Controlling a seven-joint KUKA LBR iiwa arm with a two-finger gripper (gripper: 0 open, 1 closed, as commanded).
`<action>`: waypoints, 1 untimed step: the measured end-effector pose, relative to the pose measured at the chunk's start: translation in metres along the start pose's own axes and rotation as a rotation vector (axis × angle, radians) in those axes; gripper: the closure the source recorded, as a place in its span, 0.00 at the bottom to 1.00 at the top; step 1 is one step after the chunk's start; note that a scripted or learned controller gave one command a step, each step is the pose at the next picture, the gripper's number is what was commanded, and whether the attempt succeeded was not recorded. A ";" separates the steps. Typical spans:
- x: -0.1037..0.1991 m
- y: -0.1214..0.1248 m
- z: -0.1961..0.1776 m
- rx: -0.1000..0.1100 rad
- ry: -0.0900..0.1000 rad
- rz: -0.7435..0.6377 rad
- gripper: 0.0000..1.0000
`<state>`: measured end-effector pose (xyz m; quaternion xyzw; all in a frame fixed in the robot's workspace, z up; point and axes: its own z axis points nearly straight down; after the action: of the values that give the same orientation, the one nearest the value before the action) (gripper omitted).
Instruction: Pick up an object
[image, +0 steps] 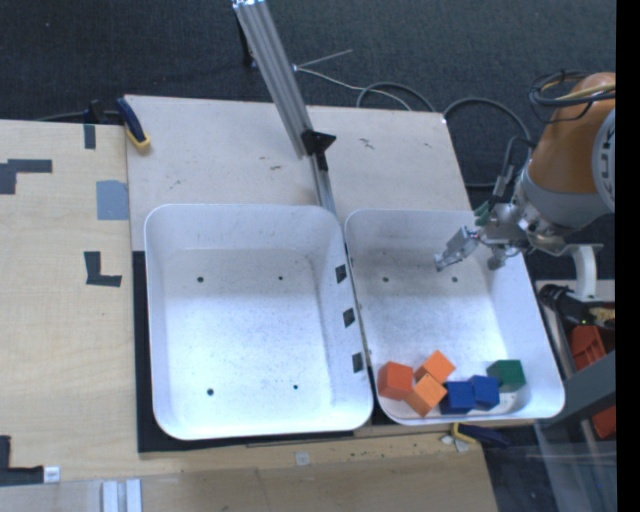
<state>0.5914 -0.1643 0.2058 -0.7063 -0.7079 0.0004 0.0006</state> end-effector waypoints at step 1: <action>-0.018 0.002 0.119 0.006 0.000 0.001 0.00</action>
<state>0.5934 -0.1822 0.0869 -0.7068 -0.7074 0.0026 0.0028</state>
